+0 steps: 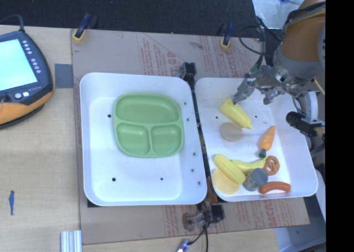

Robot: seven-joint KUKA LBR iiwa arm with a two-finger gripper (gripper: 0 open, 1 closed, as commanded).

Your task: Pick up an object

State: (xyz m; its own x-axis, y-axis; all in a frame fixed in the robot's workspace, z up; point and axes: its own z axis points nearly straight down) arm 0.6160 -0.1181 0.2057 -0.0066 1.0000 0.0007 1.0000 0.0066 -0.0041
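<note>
My gripper (254, 96) hangs over the far part of the right bin (296, 190), open, with nothing between its fingers. One fingertip (238, 98) is just above the upper end of a yellow cone-shaped toy (236, 113). Below that lies a round beige piece (231, 131). An orange carrot (266, 138) lies to the right. Near the front of the bin are a corn cob (228, 168), a banana (249, 164), a pretzel (271, 164), a grey lump (257, 178), a sausage (274, 188) and a yellow disc (222, 182).
The left bin (94, 184) holds a green divided plate (148, 125). A teach pendant (19, 77) lies on the bench at far left. Clamps (83, 27) hold the board's far edge. A black bracket (189, 71) sits between the bins.
</note>
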